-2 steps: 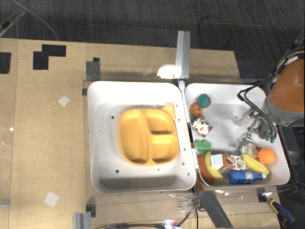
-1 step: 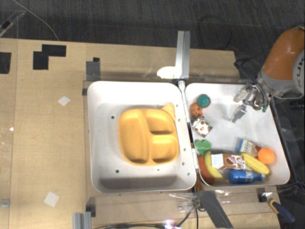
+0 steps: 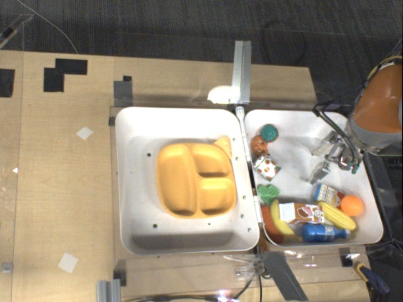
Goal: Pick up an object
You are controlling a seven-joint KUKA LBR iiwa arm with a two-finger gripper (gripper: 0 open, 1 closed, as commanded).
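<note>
The task names no particular object; the candidates all lie in the right bin [image 3: 296, 128]. Nearest the gripper [image 3: 324, 159] is a small blue-and-white carton [image 3: 327, 194], just beside an orange ball [image 3: 352, 206]. The carton probably is light and stiff, with flat faces that suit a two-sided pinch across its short width. The ball likely is light, smooth and prone to roll; take it across its widest part.

Along the front wall of the bin the items crowd together and touch: a blue bottle [image 3: 323, 233] lying on its side, a yellow corn cob [image 3: 337, 216], a banana [image 3: 281, 221] and a brown-and-white packet [image 3: 304, 213]. These appear to be light toy pieces; the bottle and corn are rounded and may slip, so grip across the narrow axis. Their crowding leaves little room for the fingers.

Along the left wall lie a teal ball [image 3: 269, 133], a brown-orange toy [image 3: 259, 146], a white spotted block [image 3: 266, 167] and a green piece [image 3: 268, 192]. The teal ball lies slightly apart from the others.

Count: two balls, one carton, one bottle, one corn cob, one banana, one packet, one block, one brown-orange toy, one green piece.

The gripper hangs above bare bin floor near the right wall. The fingers stand apart, with nothing between them.

The left bin [image 3: 135, 168] holds one yellow divided tray [image 3: 195, 178]. Both bins rest on the bench [image 3: 56, 168].
</note>
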